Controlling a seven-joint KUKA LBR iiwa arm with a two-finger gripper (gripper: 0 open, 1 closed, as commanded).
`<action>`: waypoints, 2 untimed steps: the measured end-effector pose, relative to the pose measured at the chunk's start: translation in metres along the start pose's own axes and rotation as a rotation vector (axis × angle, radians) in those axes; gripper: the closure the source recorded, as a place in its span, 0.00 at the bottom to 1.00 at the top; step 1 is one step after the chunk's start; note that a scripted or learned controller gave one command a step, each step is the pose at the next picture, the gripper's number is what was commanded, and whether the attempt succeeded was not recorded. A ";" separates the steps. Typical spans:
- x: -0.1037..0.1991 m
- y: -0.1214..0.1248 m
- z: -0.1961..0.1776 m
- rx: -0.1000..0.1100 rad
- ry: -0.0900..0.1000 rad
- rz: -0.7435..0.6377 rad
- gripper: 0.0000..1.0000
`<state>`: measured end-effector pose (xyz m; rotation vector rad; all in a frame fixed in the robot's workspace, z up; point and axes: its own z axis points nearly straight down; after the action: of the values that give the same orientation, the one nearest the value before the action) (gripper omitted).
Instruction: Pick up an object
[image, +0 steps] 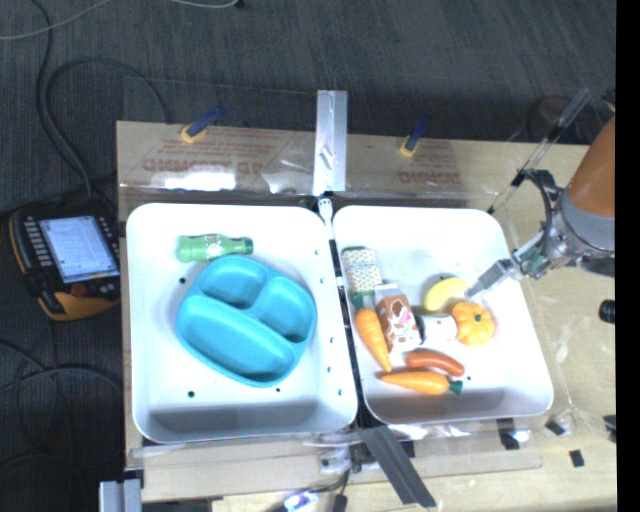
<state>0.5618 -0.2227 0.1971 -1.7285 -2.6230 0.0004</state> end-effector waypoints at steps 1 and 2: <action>0.008 -0.014 0.090 -0.003 0.001 -0.085 0.00; 0.010 -0.012 0.082 -0.007 0.004 -0.086 1.00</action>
<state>0.5466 -0.2189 0.1150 -1.6137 -2.6950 -0.0121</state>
